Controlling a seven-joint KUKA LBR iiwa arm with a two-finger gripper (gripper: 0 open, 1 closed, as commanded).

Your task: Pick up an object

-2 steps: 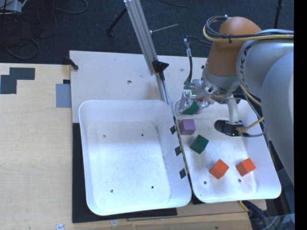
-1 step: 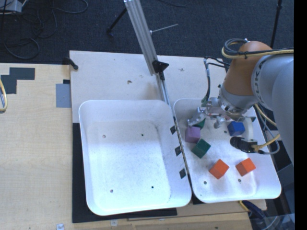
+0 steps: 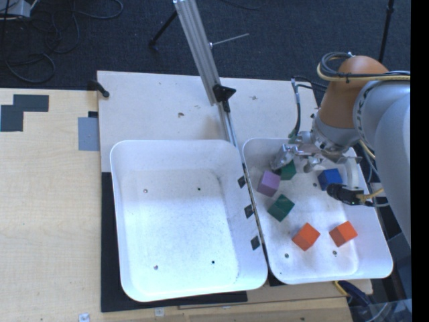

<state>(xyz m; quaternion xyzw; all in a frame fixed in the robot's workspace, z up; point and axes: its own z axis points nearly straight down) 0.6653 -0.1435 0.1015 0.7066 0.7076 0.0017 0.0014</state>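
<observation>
Grey arm's hand [image 3: 293,158] low in right bin [image 3: 375,263], by dark green cube [image 3: 287,171]; grip state unreadable.

Six small blocks lie in the right bin [image 3: 375,263]. A purple block [image 3: 269,182] sits at the bin's 10 o'clock, touching a dark green block [image 3: 288,172] at its 1 o'clock. A second green block [image 3: 281,207] lies centrally. A blue block [image 3: 330,178] occupies 2 o'clock. Two orange blocks [image 3: 305,236] [image 3: 343,233] rest toward 5 o'clock, apart.

no readable text, labels, numbers, signs
</observation>
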